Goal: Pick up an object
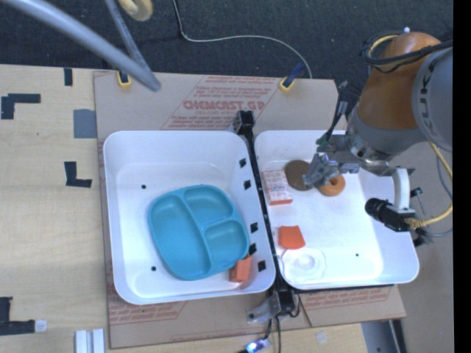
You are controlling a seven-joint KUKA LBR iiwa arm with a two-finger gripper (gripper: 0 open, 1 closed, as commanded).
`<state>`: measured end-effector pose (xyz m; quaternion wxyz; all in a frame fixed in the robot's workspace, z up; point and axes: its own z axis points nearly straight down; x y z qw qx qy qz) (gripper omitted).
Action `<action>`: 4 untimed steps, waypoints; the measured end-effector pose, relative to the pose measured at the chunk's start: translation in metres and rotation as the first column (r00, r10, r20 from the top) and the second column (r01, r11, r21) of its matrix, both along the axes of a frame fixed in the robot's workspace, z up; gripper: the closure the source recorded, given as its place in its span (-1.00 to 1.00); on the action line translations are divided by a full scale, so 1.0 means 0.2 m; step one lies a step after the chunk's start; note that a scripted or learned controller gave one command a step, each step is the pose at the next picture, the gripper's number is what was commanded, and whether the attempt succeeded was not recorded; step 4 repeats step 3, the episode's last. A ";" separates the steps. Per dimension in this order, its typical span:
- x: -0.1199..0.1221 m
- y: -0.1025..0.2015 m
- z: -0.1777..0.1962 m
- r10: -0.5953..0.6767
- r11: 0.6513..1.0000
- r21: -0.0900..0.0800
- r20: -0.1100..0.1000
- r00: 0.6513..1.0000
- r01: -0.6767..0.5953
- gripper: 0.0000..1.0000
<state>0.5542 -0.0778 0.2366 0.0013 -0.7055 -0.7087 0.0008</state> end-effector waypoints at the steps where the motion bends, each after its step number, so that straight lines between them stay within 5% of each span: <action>1: -0.07 0.25 -0.06 -0.001 1.000 0.000 0.000 1.000 0.001 1.00; 3: -0.12 0.78 -0.09 0.003 1.000 0.000 -0.001 1.000 -0.003 1.00; 4: -0.12 0.78 -0.09 0.003 1.000 0.000 -0.001 1.000 -0.003 1.00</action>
